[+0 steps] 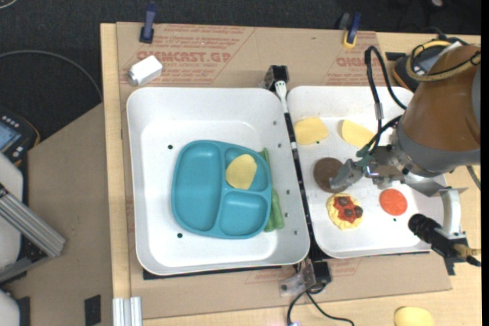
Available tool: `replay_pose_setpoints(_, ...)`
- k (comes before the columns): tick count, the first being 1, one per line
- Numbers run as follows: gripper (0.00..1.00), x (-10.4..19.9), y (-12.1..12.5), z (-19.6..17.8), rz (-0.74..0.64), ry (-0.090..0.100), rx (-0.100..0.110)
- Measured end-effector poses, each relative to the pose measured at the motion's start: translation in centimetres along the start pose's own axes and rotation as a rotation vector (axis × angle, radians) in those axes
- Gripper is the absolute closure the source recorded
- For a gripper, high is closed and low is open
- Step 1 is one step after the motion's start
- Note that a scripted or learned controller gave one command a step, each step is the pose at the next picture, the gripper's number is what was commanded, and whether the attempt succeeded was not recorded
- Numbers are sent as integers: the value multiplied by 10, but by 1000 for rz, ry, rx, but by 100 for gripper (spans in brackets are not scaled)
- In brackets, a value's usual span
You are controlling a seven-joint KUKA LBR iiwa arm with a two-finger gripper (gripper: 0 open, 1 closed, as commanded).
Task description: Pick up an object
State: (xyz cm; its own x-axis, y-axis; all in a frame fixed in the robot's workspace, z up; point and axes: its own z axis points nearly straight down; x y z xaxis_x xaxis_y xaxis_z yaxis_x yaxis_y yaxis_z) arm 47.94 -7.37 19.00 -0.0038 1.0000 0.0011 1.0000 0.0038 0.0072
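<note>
Toy food lies scattered in the right bin (pixel 306 225): two yellow chip-like pieces (pixel 310 130) near its far edge, a brown round patty (pixel 327 172) toward its left wall, a small pizza slice with red dots (pixel 345 211) near the front edge, and a red disc (pixel 393 201) beside it. The left bin (pixel 145 164) carries a teal divided plate (pixel 206 191) with a yellow piece (pixel 241 171) in its upper compartment. The gripper (pixel 345 176) hangs low at the patty's right edge; whether its fingers stand apart or together cannot be told. The patty looks light, stiff plastic, probably smooth and apt to slip, so a pinch across its rim seems best.
</note>
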Motion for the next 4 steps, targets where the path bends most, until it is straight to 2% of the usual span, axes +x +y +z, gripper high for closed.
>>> replay_pose_setpoints(1,0,-24,-3,86,7,1,16)
replay_pose_setpoints(2,100,-23,-1,72,5,-2,6)
replay_pose_setpoints(3,100,-120,38,107,10,-8,4)
replay_pose_setpoints(4,100,-152,7,105,8,0,10)
